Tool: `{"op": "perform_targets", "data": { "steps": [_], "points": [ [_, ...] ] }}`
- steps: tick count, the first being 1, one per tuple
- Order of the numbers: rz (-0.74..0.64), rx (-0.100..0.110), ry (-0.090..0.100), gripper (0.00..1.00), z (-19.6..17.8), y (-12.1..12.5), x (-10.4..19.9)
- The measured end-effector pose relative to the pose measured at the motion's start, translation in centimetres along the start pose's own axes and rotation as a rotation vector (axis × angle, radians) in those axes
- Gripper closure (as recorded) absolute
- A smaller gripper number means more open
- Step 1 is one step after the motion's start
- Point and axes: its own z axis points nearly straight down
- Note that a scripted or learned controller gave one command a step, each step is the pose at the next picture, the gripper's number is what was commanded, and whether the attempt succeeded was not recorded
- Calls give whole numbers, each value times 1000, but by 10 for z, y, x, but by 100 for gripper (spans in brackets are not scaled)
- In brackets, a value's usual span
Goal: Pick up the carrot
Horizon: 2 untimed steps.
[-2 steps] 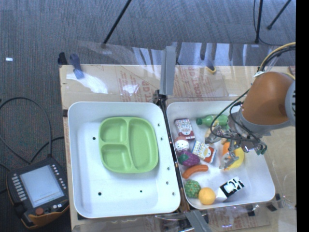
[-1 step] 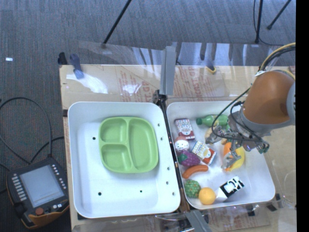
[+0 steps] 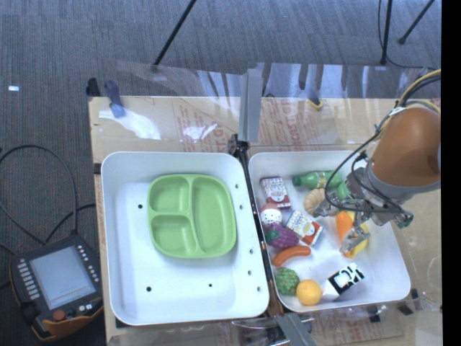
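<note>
From the camera above, the worktop [image 3: 166, 125] carries two white bins. The left bin [image 3: 126, 280] holds a green divided tray [image 3: 191, 215]. In the right bin [image 3: 392, 272], the arm reaches in from three o'clock, its orange band [image 3: 407, 146] above the pincer [image 3: 351, 218]. The carrot [image 3: 344, 225] lies right under the pincer, touching a yellow piece [image 3: 356, 247] at its five o'clock. Whether the pincer is apart, together or clamped on the carrot, I cannot tell. An orange ball [image 3: 308, 292] sits at six o'clock in this bin, beside a black-and-white box [image 3: 346, 278].
</note>
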Motion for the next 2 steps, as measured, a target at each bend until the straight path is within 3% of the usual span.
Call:
{"op": "perform_targets", "data": {
  "steps": [1,2],
  "points": [
    [1,0,-5,100,-10,1,-2],
    [33,5,-4,100,-115,48,29]
  ]
}}
